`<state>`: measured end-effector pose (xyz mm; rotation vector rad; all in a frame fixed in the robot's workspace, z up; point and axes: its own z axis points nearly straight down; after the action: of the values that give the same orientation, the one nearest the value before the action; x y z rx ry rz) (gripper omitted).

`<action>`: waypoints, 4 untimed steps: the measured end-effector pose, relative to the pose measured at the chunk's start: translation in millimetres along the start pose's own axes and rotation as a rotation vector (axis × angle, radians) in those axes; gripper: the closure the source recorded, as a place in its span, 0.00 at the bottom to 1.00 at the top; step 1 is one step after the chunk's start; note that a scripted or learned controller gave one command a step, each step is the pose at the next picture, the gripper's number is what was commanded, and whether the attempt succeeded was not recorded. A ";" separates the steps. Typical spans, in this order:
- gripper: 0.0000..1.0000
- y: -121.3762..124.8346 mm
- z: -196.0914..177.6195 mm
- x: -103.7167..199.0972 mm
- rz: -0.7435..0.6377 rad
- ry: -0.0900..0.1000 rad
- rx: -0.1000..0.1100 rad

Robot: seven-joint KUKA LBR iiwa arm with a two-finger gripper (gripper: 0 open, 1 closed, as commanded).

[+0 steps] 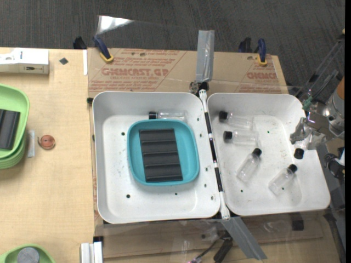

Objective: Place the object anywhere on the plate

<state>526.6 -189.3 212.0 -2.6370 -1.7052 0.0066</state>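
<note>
Gripper (301,137) beside black-capped vial (298,153)

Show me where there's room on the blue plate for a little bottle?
The teal plate has bare rim all around the black ridged insert; the widest strips lie left and right of it. The right bin is crowded with clear vials.

plate (163,151) in left bin (109,163), perhaps five vials (248,167) in right bin (312,193)
</note>
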 end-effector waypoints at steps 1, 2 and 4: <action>1.00 -34.6 -1.2 45.2 -0.201 0.001 0.000; 1.00 -78.1 21.9 95.7 -0.229 0.001 0.001; 0.00 -98.0 10.2 160.5 -0.444 0.000 -0.001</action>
<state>503.0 -2.8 201.7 -2.1967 -2.2437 0.0054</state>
